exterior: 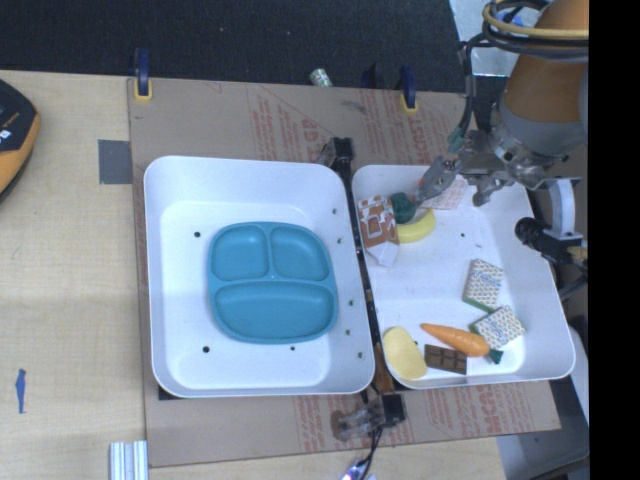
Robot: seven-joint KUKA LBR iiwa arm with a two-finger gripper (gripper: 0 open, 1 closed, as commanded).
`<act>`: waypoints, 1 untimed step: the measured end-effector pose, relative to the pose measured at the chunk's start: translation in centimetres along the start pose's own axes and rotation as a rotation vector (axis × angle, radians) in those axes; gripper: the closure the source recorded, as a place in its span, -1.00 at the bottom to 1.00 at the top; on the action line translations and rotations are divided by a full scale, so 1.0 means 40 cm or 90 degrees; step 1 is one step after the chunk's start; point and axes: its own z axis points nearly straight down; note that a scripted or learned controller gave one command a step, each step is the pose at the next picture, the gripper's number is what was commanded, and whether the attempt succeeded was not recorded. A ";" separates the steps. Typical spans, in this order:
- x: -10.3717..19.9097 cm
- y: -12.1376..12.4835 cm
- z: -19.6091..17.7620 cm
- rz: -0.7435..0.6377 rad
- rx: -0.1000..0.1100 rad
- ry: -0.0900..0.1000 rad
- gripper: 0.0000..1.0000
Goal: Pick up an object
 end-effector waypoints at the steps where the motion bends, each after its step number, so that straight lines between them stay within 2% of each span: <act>1: -0.127 0.119 0.214 0.002 0.001 -0.002 -1.00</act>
